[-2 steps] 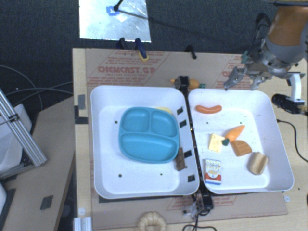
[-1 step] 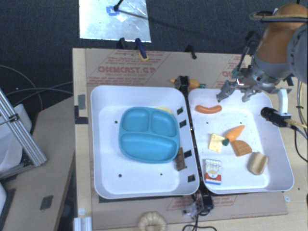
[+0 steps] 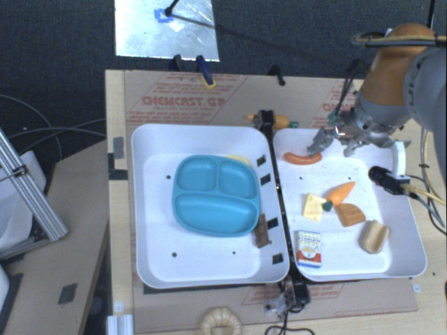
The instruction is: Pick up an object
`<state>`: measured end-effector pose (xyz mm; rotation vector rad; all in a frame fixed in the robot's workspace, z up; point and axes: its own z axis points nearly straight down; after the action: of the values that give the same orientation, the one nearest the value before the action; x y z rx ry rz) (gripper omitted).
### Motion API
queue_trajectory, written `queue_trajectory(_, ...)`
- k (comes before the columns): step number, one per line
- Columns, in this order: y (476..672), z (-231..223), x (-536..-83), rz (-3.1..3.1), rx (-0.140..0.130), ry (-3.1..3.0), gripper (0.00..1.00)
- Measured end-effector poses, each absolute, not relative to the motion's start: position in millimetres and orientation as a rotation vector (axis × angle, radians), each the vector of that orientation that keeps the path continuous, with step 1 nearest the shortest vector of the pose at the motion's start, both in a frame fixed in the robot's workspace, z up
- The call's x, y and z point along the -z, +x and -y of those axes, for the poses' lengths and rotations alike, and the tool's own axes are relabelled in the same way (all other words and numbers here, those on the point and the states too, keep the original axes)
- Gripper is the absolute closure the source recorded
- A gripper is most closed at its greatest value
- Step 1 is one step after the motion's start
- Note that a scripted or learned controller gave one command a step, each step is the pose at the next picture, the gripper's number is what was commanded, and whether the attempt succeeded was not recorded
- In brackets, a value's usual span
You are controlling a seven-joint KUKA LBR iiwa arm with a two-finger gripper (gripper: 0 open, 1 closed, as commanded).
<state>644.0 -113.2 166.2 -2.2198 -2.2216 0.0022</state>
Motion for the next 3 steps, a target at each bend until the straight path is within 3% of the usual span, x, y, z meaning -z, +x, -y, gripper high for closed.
queue_trajectory(1,641.4,122.8,-110.6,2.22,-0.004,-2.22,0.0)
queue_trajectory(2,641.6,122.4,-83.4,2.222,-0.001,-2.22,0.0)
queue_trajectory(3,643.5,122.4,-96.5,2.226,0.005,-2.223,1.0)
